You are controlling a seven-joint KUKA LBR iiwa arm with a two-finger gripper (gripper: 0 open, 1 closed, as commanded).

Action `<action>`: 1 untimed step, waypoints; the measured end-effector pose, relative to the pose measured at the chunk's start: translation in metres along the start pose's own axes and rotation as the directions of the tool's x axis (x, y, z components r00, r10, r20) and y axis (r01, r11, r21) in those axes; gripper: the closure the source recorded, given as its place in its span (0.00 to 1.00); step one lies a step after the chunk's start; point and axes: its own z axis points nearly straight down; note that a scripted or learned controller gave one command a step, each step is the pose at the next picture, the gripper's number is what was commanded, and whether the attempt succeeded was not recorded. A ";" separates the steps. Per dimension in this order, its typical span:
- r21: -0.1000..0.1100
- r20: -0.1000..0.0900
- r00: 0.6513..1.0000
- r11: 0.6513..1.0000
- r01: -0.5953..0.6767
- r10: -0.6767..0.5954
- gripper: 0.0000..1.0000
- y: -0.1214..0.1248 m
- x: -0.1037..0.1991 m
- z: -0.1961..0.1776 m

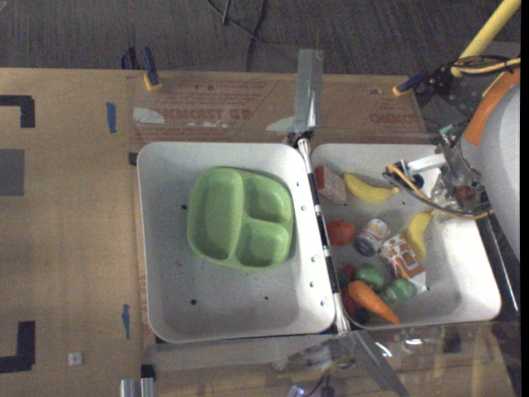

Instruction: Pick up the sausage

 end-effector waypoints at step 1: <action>-0.016 0.001 1.000 1.000 -0.016 0.016 1.00 -0.073 0.049 0.000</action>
